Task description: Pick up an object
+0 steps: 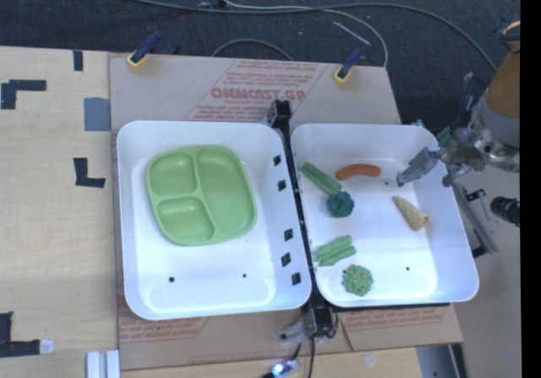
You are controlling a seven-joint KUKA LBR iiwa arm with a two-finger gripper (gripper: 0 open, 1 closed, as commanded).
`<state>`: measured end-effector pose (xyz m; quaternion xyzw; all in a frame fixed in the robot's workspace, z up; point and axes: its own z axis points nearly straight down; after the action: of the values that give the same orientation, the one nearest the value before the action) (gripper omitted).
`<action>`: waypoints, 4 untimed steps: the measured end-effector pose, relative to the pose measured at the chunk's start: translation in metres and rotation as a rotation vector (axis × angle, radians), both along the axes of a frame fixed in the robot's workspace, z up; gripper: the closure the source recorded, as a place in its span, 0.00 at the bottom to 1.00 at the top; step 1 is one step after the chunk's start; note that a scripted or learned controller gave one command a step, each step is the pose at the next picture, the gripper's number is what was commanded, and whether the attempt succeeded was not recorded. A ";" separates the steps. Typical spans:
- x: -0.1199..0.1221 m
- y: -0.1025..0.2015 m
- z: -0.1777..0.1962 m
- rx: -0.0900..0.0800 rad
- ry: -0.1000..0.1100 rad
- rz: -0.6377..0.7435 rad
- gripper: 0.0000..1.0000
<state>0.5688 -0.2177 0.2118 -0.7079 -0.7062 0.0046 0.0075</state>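
Lowest in frame, a green lettuce ball sits below green beans; at right, the gripper hovers near a sausage, jaws unclear.

sausage, broccoli, wedge, in right bin

light green plate, white bins, orange sausage
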 end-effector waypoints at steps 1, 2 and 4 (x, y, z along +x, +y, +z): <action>0.003 0.001 0.007 -0.003 -0.011 0.004 0.00; -0.006 -0.005 -0.047 -0.002 -0.006 0.003 0.00; -0.018 -0.004 -0.130 -0.005 -0.013 0.004 0.00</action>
<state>0.5511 -0.2213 0.0820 -0.7066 -0.7077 0.0016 0.0011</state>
